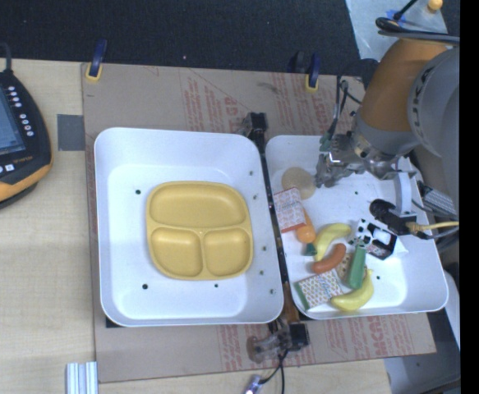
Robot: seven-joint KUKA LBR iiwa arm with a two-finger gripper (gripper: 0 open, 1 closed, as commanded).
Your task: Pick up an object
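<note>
- Banana (352, 299) lies nearest the camera, at the front of the right bin (426, 279). It curves along the front wall and touches a green stick (356, 267) above it.
- Just to its left is a flat checked packet (320, 288). Being thin and flush to the floor, it is probably hard to get under.
- Mid-bin there is a tight cluster: a red sausage (329, 258), a second yellow piece (331, 236) and an orange ball (306, 233). A printed card (289, 210) leans by the left wall.
- A tan disc (298, 180) sits alone at the back left, apart from the pile.
- The gripper (331, 169) hangs over the back of the right bin, just right of the disc. From this angle I cannot tell whether it is open or closed, and nothing shows in its hold.
- Handling, as a judgement:
  - The pieces look like light, stiff plastic toys with smooth, slippery skins.
  - The front banana seems the best choice. It should be pinched across its narrow middle, square to the curve, so it cannot roll out.
  - The ball may squirt away, and the cluster risks catching two things at once.
- The left bin (108, 220) holds a yellow tray (200, 228), too wide to grip.
</note>
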